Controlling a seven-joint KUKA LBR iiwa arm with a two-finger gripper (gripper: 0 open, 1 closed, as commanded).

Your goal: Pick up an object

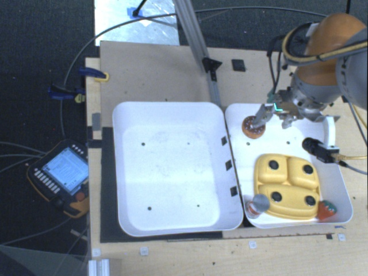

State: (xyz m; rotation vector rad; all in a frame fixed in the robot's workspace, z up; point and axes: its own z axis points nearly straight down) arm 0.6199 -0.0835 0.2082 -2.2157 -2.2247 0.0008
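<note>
Right bin [345,183] with yellow tray [287,186], brown disc [253,127], hand [275,115] beside disc, grip state unclear

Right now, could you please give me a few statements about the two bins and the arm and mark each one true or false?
1. The yellow block lies in the right bin. True.
2. The gripper is above the left bin. False: it is over the right bin's far end, beside the small brown round thing.
3. The orange-red thing sits at the right bin's near right corner. True.
4. The small grey thing sits in the middle of the left bin. False: it is at the right bin's near left corner, against the yellow block.
</note>
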